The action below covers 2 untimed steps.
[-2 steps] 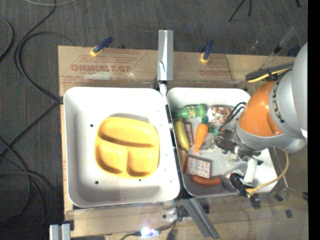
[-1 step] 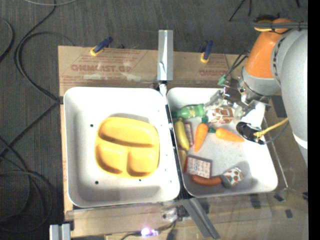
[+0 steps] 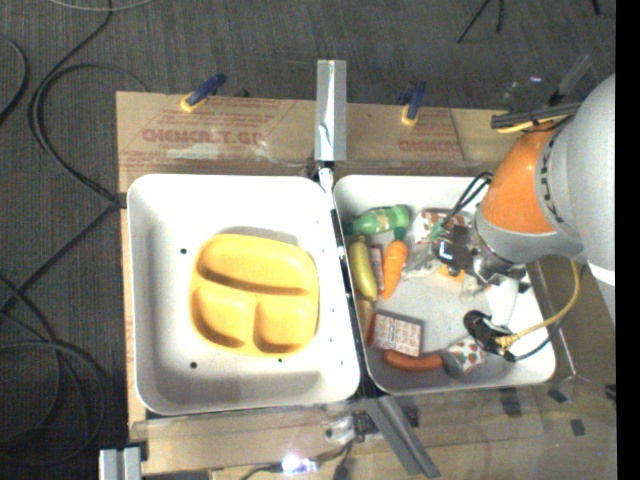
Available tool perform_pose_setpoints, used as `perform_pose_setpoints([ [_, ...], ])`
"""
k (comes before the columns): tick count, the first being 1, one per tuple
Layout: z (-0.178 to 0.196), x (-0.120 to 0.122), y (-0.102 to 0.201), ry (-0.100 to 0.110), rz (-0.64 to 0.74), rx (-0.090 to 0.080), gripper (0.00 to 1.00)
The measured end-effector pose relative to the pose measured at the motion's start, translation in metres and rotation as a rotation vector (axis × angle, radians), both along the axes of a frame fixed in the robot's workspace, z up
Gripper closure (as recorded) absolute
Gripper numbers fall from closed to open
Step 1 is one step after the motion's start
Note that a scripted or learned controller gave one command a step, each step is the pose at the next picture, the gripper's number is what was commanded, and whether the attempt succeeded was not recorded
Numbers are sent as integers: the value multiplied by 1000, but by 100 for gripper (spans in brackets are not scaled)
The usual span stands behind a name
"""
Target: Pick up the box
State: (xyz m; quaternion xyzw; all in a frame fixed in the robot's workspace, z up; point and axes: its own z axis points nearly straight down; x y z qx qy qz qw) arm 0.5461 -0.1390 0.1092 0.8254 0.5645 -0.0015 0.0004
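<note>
a flat little box, wedged among the toy food

the box [image 3: 398, 333] lies flat near the front edge of the right bin [image 3: 535, 373], its dark printed face up. a red sausage-shaped piece [image 3: 412, 361] lies just in front of it, touching or nearly so, and a yellow banana-like piece [image 3: 361, 268] and an orange carrot [image 3: 392, 266] sit just behind it. the left bin [image 3: 150, 208] holds a yellow divided tray [image 3: 256, 292].

by its look the box is thin cardboard: light, stiff across its edges, and probably hollow, so a hard squeeze on the broad face could dent it. the printed surface looks smooth and may be a bit slippery. lying flat, it offers little height, so the best hold is likely across its shorter width, fingers going down along the two long sides, where the left and right edges look freer than the front one by the sausage.

the gripper [image 3: 455, 248] hangs over the back of the right bin, well apart from the box, amid cables and clutter; whether the claw is apart or together, i cannot tell.
</note>
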Motion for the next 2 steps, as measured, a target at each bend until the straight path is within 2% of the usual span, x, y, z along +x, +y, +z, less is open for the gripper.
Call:
perform_pose_setpoints([
  [1, -26, 109, 17, 54, -113, -1, 0],
  [2, -21, -4, 35, -8, -199, 0, 0],
])
